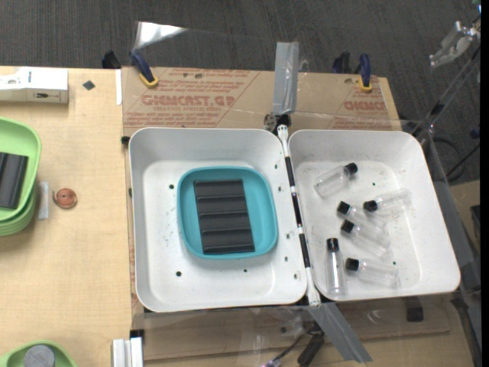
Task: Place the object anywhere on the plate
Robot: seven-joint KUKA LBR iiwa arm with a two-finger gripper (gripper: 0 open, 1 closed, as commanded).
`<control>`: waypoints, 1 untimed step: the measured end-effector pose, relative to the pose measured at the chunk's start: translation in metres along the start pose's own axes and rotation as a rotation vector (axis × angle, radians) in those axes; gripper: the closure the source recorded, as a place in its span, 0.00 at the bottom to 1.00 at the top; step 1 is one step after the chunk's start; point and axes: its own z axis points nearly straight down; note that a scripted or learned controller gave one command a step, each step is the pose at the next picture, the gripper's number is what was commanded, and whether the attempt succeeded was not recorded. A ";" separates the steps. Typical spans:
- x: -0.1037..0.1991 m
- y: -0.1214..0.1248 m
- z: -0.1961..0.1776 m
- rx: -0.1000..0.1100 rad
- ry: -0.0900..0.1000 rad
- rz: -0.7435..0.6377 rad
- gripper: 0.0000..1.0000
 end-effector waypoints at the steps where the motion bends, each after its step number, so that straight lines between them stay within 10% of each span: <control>1: 0.001 0.000 0.000 0.000 0.000 -0.001 0.00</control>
